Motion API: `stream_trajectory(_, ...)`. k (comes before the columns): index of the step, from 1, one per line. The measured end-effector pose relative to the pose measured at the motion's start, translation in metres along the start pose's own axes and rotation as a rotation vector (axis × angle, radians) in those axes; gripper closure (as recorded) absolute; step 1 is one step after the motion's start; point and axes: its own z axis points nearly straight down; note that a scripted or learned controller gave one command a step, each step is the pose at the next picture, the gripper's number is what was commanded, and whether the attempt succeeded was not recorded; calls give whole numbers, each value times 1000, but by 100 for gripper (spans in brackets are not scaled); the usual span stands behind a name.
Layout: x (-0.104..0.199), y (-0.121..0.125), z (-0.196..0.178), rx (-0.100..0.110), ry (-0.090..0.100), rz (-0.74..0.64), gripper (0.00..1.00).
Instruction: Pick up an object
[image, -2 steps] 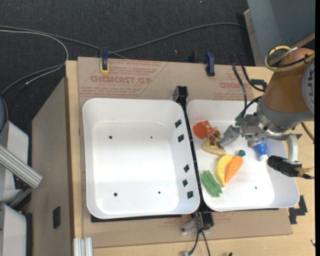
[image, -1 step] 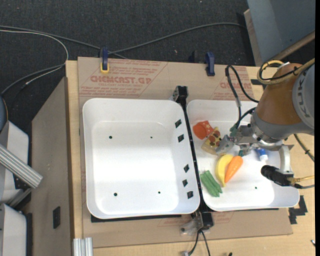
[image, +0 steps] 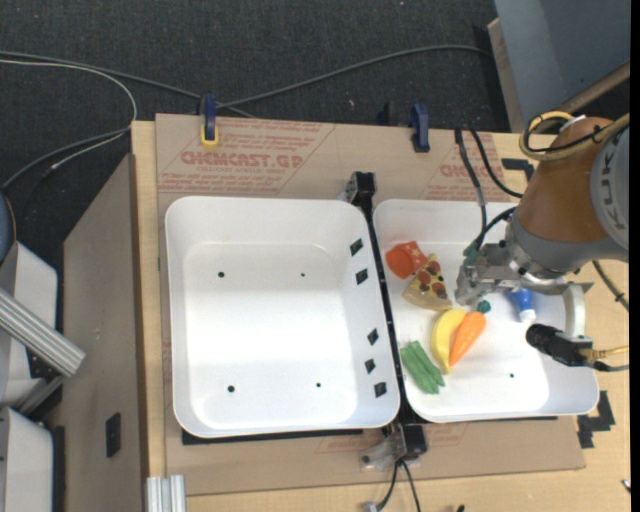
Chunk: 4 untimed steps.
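— What lies below the gripper (image: 478, 296)?
— A toy carrot (image: 466, 336), orange and tapered, touching a yellow banana (image: 447, 334) in the right bin (image: 500, 400).
— Finger spread?
— Cannot tell.

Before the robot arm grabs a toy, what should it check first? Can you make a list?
1. Toys are in the right bin to pick from: ok.
2. Gripper is over that bin, near the toys: ok.
3. Fingers open wide enough: cannot tell, the wrist hides them.
4. Carrot lies free: not ok, it touches the yellow toy.
5. Pizza slice has room around it: not ok, the red toy and gripper crowd it.
6. Green pea pod has space around it: ok.
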Motion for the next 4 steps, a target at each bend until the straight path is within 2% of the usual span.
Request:
stream_trajectory(1, -5, 7, -61, -7, -3, -2, 100)
stream_trajectory(2, -4, 8, -58, -1, -1, -1, 100)
stream_trajectory(3, 50, -7, -74, 1, 2, -7, 100)
stream_trajectory(4, 99, -18, -67, 4, 1, -5, 100)
